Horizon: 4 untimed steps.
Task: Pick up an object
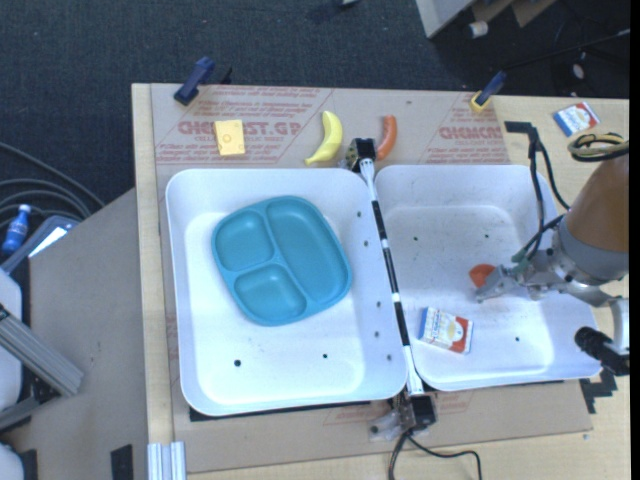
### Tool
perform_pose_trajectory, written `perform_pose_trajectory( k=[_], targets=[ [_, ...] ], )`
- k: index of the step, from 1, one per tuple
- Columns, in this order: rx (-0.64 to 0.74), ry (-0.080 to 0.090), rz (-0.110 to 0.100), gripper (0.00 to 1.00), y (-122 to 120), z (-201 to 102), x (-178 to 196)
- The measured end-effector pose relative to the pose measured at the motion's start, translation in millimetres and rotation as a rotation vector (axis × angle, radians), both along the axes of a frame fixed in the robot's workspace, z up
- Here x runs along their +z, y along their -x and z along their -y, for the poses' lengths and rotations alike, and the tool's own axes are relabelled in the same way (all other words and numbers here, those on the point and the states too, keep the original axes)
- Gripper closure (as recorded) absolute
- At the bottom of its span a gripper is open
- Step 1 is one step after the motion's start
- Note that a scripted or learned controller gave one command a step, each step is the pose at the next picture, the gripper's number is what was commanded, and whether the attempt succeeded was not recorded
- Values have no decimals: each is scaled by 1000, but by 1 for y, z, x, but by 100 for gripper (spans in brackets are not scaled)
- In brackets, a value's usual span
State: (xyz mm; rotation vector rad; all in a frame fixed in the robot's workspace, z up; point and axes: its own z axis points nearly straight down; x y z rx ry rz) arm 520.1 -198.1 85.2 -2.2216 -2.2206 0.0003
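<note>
The gripper (492, 283) is seen low in the right bin (440, 193), its tip at a small orange object (482, 272) — whether the fingers are spread or closed on it cannot be told. No lift is evident, so the pick is judged unfinished; a small printed packet (444, 329) lies nearby, untouched.

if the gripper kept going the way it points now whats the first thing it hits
Probably the small orange object: the gripper points left across the right bin, its tip right beside it. Whether they already touch is unclear; depth is hard to judge.
</note>
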Motion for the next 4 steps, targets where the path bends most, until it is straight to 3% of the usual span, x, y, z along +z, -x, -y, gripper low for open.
perform_pose_trajectory(
  k=[1, 2, 3, 4],
  targets=[
    [-1, 1, 2, 100, 0, 0, 10],
    [-1, 1, 2, 0, 0, 0, 10],
    [2, 0, 1, 0, -64, -24, 0],
    [3, 1, 3, 100, -64, -24, 10]
  ],
)
